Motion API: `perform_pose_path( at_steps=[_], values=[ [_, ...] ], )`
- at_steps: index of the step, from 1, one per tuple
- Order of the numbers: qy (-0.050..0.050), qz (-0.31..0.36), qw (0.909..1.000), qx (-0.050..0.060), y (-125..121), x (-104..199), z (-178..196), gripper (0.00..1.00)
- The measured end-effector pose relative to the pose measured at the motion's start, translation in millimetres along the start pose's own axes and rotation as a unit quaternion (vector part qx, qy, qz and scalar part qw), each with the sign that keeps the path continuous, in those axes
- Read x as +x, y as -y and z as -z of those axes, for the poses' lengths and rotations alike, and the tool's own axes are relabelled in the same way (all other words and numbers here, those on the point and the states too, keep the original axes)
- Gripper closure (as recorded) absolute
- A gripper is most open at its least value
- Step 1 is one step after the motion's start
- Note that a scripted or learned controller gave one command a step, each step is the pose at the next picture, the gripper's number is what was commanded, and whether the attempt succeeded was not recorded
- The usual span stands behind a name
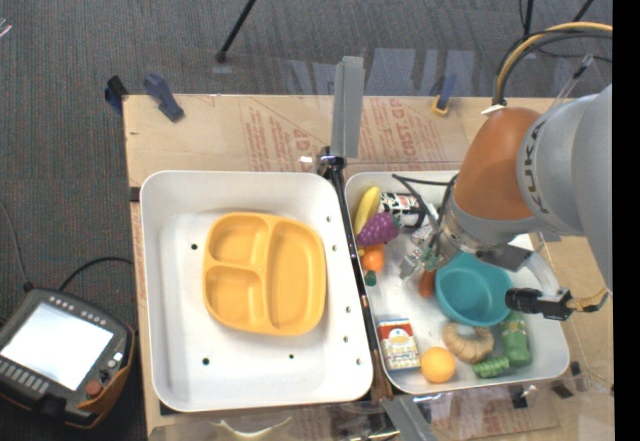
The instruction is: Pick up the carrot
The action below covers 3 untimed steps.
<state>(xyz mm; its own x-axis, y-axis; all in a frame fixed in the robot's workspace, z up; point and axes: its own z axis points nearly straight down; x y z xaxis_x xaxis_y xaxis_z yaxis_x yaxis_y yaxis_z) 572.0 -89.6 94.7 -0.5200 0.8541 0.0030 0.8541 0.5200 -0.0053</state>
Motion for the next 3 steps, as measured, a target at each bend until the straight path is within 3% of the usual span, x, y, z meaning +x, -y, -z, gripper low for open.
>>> perform_pose_path(
  at_steps=[1, 2, 3],
  values=[
    [0.001, 0.006, 1.0000, -0.002, 7.9, -5.4, 31.1, 1.00],
    [0.001, 0.007, 1.0000, -0.001, 8.1, -4.6, 30.2, 0.00],
    [-0.001, -0.012, 0.9999, 0.000, 4.5, 7.5, -10.3, 0.00]
  ],
)
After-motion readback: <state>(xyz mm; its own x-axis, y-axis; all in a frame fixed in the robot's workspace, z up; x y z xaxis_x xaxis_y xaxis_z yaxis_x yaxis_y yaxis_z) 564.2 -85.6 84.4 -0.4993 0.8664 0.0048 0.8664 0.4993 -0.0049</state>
